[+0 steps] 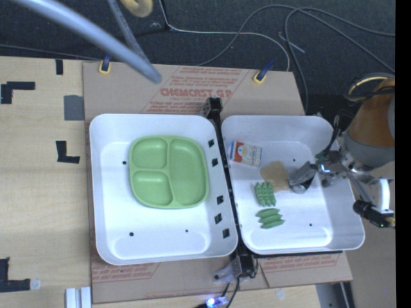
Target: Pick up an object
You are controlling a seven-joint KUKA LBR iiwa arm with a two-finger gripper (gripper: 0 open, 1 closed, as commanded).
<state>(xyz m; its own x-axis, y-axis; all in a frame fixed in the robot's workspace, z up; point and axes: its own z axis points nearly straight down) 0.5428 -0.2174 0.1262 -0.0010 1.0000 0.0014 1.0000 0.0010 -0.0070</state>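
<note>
The right bin holds a small white carton with red and blue print, a tan lump, a ribbed green piece and a green pea pod. My gripper reaches in from the right and hangs low over the right bin, just right of the tan lump. Nothing shows between its tips. The left bin holds a green divided plate.
A black divider with clips runs between the two bins. Both bins rest on a cardboard sheet. Cables cross the dark floor behind. The arm's orange band stands over the right bin's right edge.
</note>
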